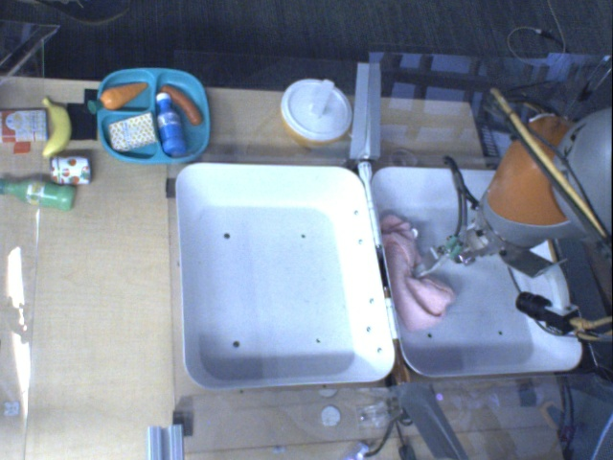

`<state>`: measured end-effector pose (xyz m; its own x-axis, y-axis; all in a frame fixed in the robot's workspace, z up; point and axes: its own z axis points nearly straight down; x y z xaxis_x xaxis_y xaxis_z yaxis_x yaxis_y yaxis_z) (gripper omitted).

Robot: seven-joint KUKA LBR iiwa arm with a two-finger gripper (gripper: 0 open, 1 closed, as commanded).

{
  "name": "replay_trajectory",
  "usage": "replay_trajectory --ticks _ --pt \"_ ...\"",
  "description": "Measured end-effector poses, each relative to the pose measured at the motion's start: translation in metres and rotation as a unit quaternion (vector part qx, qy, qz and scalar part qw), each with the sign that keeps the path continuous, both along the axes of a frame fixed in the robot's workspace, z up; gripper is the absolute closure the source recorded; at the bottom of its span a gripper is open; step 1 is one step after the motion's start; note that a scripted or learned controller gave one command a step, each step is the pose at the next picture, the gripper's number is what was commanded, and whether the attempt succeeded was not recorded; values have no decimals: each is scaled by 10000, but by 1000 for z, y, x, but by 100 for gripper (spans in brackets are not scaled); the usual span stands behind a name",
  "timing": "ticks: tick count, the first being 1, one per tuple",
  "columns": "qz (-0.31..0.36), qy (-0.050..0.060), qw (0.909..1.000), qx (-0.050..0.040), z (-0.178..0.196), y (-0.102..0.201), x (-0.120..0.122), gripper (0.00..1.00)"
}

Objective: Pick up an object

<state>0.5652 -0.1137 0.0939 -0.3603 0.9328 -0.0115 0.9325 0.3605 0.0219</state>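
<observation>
The gripper (pixel 436 260) is lowered onto the pink cloth (pixel 412 274) in the right bin (pixel 498 348); whether its fingers are spread cannot be told. No lift is yet achieved.

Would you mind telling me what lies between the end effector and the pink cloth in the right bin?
Nothing that the camera view shows: the end effector hangs at the pink cloth, its tip over the cloth's right edge, inside the right bin.
</observation>
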Motion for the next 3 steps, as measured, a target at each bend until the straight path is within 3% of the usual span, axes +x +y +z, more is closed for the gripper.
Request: replay_trajectory --ticks 1,2,3 --pt "609 -17 9981 -22 0 9 -69 0" --pt "-45 67 10000 6 4 17 -17 0" --pt "-389 101 9992 22 92 87 -5 0"
